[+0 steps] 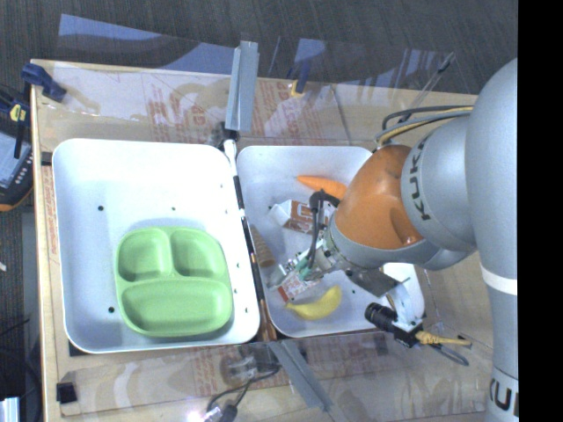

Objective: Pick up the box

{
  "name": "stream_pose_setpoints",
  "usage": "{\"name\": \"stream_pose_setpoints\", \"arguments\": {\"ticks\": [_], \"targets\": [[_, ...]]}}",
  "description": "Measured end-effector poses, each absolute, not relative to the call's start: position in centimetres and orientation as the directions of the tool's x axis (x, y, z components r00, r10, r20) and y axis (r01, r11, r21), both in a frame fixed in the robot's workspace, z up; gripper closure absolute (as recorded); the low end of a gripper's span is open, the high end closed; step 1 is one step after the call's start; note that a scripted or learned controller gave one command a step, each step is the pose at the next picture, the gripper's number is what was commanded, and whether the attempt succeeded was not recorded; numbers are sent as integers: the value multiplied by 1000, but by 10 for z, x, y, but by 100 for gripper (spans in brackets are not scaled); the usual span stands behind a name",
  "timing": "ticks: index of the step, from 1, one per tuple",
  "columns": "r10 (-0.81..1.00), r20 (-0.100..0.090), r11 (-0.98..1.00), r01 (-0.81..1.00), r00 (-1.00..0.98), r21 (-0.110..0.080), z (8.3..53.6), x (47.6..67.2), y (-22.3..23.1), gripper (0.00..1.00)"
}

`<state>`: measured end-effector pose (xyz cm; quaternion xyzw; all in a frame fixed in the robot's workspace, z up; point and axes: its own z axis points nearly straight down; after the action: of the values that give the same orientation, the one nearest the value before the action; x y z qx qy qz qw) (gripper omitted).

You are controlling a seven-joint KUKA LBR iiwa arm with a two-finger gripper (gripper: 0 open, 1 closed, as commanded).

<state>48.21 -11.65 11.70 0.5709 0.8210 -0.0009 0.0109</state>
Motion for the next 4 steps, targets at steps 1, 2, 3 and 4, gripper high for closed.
{"name": "stream_pose_setpoints", "arguments": {"ticks": [1, 2, 3, 4], "targets": [[970, -20, 243, 970, -243, 10, 98, 479, -113, 0], [968, -9, 252, 968, -252, 9, 107, 480, -108, 100], [968, -16, 249, 968, -249, 10, 108, 480, -111, 0], [967, -10, 254, 967, -254, 9, 117, 481, -109, 100]]}}
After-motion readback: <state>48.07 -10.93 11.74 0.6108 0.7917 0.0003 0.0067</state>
